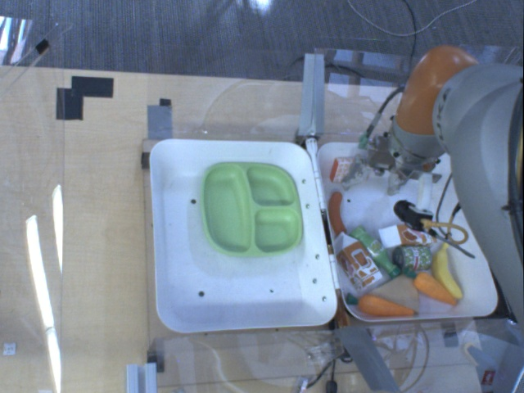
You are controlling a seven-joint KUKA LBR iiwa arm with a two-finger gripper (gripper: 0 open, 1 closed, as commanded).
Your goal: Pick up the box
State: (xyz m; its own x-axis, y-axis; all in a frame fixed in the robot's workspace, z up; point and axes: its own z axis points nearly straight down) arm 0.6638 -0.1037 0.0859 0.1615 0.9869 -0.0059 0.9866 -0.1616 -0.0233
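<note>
**Operator:** Where is the box lying in relation to the jaws?

**Desk:** You are looking at a small orange-and-white box (341, 169) sitting in the far left corner of the right bin (489, 299). It is lying just beside the gripper (383, 160), on the gripper's left in the camera view. Whether the two are touching, you cannot tell from this angle. A larger orange box (360, 267) is lying toward the front of the same bin, well apart from the gripper.

**Operator:** What are the bins holding?

**Desk:** The left bin (188, 295) is carrying a green divided plate (250, 207), lying flat near its middle. The right bin is crowding up. A sausage (334, 211) is lying along the left wall, and a green packet (372, 248) is resting against the larger box. A green can (413, 258) is sitting beside them, and two carrots (385, 306) (434, 288) are lying at the front. A banana (448, 275) is lying by the right wall.

**Operator:** And the jaws themselves?

**Desk:** The arm (483, 137) is reaching in from the right, with the gripper hanging over the far end of the right bin. You cannot tell whether the jaws are standing wide or narrow, or whether they are holding anything.
</note>
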